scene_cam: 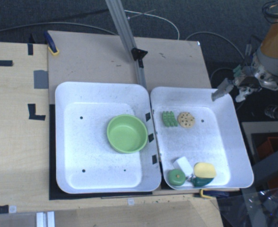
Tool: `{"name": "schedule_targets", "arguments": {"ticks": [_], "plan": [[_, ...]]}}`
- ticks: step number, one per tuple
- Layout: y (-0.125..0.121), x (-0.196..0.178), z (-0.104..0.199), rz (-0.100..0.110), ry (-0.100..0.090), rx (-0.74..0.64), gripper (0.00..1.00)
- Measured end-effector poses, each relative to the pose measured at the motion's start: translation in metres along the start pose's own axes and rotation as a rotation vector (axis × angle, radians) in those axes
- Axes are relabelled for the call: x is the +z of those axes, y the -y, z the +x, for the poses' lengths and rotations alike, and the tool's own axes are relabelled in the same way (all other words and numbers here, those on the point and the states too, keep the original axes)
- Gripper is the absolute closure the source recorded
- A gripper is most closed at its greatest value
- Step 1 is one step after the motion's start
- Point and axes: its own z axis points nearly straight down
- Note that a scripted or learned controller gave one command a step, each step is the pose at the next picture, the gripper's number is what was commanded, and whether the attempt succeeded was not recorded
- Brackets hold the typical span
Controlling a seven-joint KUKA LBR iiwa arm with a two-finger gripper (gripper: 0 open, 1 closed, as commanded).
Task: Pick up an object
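Observation:
The right bin (224, 126) holds a green ridged piece (169, 118) and a round cookie (186, 120) near its far side. At its near edge lie a white block (183, 164), a green round toy (177, 177) and a yellow object (204, 170). A green bowl (126, 134) sits in the left bin (73, 126). My gripper (230, 95) hovers over the right bin's far right corner, well away from every object. It is open, with nothing between its fingers.
A slanted metal pole (122, 22) rises behind the bins, with a black clamp at its foot. Cables run across the dark floor at the back. A thin divider with black clips separates the two bins.

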Motion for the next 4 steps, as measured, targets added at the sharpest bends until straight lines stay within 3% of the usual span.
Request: {"name": "schedule_targets", "arguments": {"ticks": [1,3,4], "plan": [[0.000,0.000,0.000,0.000,0.000,0.000,0.00],[0.010,0.112,0.007,0.006,-0.001,0.001,0.00],[0.009,0.161,0.006,-0.004,0.002,0.003,0.00]]}}
